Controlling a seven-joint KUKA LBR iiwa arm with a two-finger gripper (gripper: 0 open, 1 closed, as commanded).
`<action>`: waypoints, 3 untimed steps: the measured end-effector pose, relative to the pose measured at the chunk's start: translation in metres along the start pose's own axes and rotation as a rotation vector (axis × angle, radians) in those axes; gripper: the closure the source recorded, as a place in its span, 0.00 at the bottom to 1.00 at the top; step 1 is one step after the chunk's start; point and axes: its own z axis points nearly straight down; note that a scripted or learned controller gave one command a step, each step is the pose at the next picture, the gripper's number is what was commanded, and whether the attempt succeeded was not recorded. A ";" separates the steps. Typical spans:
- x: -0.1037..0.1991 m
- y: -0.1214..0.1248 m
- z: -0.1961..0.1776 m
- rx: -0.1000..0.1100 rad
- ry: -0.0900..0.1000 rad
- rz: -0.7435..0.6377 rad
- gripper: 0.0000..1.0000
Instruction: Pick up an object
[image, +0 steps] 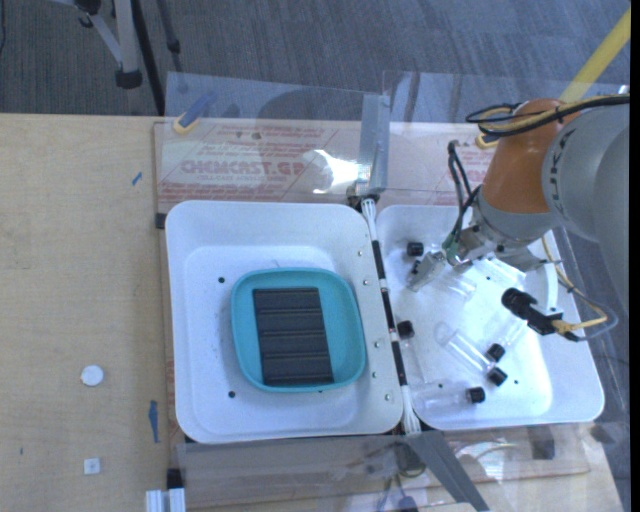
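- Sitting in the left bin (190, 300) is a teal tray (298, 328), which is carrying a dark ribbed block (291, 336).
- Lying scattered across the right bin (570, 395) are clear tubes with black caps (478, 358).
- Reaching in from the right, the gripper (432, 265) is hanging low over the right bin's upper left part, near one black cap; whether its fingers are spread or pressed together, I cannot tell.

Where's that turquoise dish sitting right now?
The turquoise dish lies in the middle of the left white bin, with a dark ridged block resting inside it.
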 end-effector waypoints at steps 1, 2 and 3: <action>-0.001 0.004 -0.013 -0.013 -0.007 -0.002 1.00; 0.028 0.041 -0.113 -0.014 -0.007 0.067 1.00; 0.081 0.062 -0.148 -0.015 -0.007 0.064 1.00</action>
